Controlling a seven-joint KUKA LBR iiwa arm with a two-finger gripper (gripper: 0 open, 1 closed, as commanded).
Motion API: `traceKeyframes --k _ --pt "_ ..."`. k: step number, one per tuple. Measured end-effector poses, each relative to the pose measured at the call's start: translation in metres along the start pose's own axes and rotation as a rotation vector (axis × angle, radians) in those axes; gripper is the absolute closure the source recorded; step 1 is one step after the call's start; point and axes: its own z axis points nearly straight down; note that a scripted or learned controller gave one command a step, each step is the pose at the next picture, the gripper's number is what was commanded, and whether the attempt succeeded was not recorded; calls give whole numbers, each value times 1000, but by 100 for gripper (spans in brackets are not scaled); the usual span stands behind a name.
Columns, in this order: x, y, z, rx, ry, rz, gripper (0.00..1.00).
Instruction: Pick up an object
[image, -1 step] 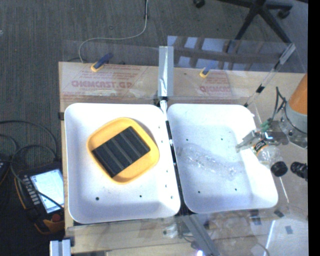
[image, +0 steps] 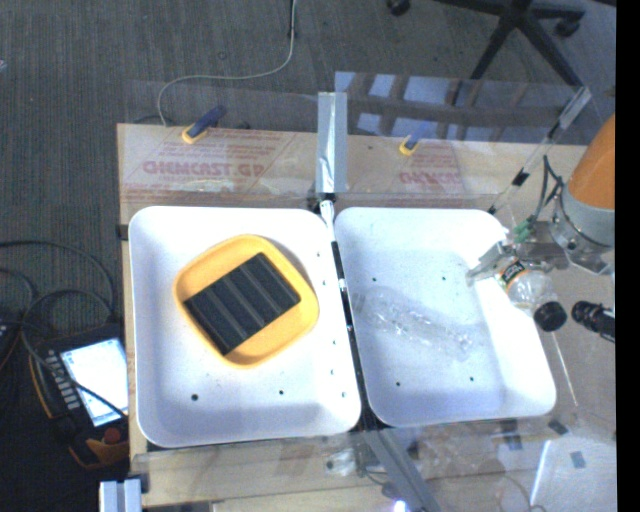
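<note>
A yellow rounded dish-like object with a black ribbed slab on top (image: 247, 300) lies in the left bin (image: 160, 400), a little above its middle. A crumpled clear plastic item (image: 415, 322) lies near the middle of the right bin (image: 520, 390). My gripper (image: 510, 266) hangs over the right bin's right rim, up and to the right of the clear plastic and apart from it. The grey wrist and its orange band (image: 600, 170) reach in from the right edge.
A metal strip (image: 330, 150) stands behind the seam between the bins. Two small yellow clamps (image: 203, 122) (image: 408, 146) sit on the board behind. A tablet and cables (image: 85, 375) lie on the floor at left.
</note>
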Motion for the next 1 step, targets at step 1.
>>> traceKeyframes --k 1 --pt "-1 23 -16 -1 -5 -108 0"
